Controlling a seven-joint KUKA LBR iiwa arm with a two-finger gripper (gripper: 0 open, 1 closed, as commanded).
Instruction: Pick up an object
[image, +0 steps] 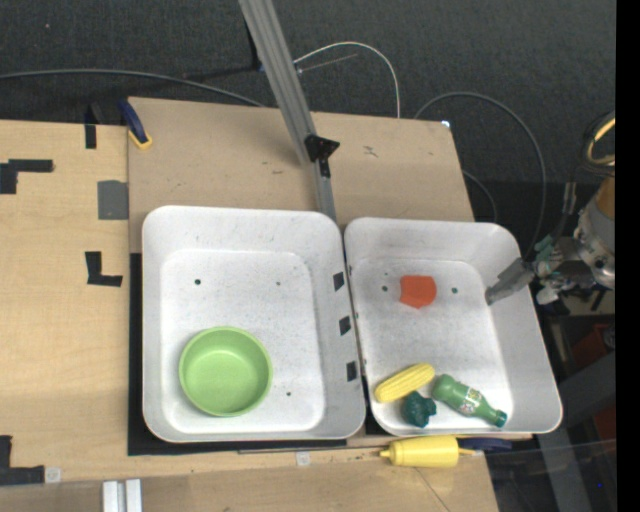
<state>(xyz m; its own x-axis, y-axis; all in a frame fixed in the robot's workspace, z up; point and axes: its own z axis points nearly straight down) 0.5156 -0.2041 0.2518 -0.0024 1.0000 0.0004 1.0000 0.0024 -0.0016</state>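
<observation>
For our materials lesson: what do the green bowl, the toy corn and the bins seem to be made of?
Green bowl: likely plastic, smooth and evenly coloured, with a soft sheen. Toy corn: probably moulded plastic or rubber, uniform yellow; too small to be sure. Bins: white speckled trays with rounded corners, plausibly plastic or enamelled metal.

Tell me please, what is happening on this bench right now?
A robot arm reaches in from the right, its gripper over the right bin's far edge, holding nothing. In that bin lie an orange block, a toy corn and a green bottle. The left bin holds a green bowl.
</observation>
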